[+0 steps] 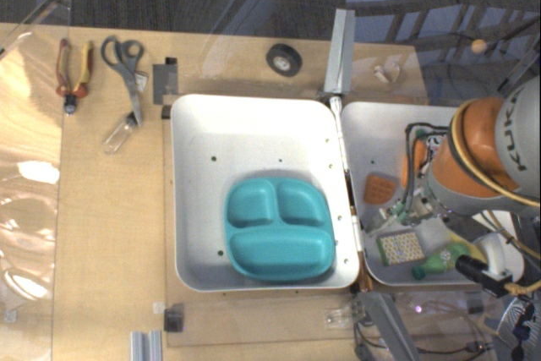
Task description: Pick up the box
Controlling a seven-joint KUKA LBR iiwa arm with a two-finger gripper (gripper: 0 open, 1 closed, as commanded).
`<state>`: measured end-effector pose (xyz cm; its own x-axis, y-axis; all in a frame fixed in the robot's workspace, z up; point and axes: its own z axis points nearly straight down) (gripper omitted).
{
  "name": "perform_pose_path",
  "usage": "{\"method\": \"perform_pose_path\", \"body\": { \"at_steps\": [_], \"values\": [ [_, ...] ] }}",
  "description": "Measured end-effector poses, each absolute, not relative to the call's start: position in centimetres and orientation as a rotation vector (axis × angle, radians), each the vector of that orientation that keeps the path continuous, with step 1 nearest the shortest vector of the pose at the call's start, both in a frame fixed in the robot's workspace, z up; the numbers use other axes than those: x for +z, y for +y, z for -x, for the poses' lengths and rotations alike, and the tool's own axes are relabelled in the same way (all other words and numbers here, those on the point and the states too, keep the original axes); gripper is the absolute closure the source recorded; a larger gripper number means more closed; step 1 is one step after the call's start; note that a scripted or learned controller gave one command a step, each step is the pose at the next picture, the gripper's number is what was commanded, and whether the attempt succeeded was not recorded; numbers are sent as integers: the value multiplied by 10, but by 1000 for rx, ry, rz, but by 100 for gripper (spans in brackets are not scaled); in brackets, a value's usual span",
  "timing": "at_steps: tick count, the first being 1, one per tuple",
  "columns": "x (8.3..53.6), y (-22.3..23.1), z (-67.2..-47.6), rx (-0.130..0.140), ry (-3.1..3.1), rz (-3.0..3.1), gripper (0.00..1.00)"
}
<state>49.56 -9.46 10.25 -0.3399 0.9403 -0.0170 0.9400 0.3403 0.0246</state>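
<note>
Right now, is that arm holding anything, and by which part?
Cannot tell: the arm hangs over the right bin and hides its own gripping end.

The teal three-compartment plastic tray [279,226] looks smooth with a soft sheen, lying in the matt white plastic left bin [203,182]. Beyond that bin, the pale wooden bench [110,216] carries bare-metal scissors [128,76].

arm [490,156]: cut off at right edge | right bin [372,139]: partly hidden under arm
</note>
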Motion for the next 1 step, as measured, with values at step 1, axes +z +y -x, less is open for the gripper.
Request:
{"method": "perform_pose_path", "body": {
  "at_steps": [1],
  "values": [
    [185, -80, -489, 6, 2352, -2074, 0]
  ]
}}
